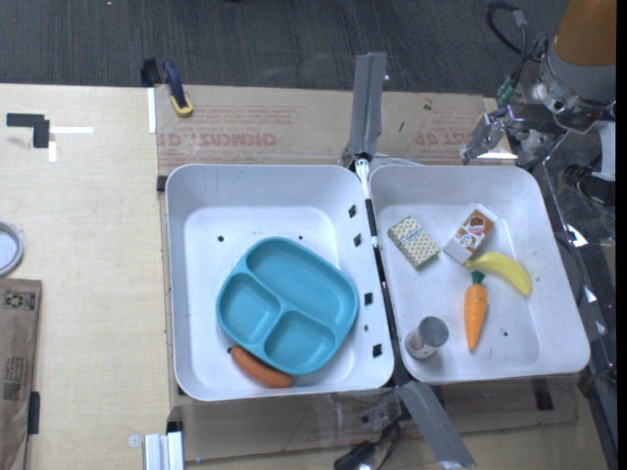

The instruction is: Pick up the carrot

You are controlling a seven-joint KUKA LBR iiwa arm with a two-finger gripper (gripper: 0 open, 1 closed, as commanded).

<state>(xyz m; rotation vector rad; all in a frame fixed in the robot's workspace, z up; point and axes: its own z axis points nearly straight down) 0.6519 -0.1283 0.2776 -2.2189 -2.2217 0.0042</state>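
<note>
1. Nearest the camera, in the left bin [186,262], an orange sausage-like piece [260,368] pokes out from under the front edge of a blue divided plate [286,305].
2. In the right bin [549,262], a small can [426,338] stands near the front wall.
3. Just to its right lies the carrot [474,311], orange body pointing toward the front, green top away.
4. A banana [502,269] touches the carrot's green end; behind it sit a small carton [470,235] and a patterned box [413,241].
5. Farthest back, the gripper [490,135] hangs over the right bin's far rim, well apart from the carrot, up and to its right; whether it is open or closed I cannot tell.
</note>
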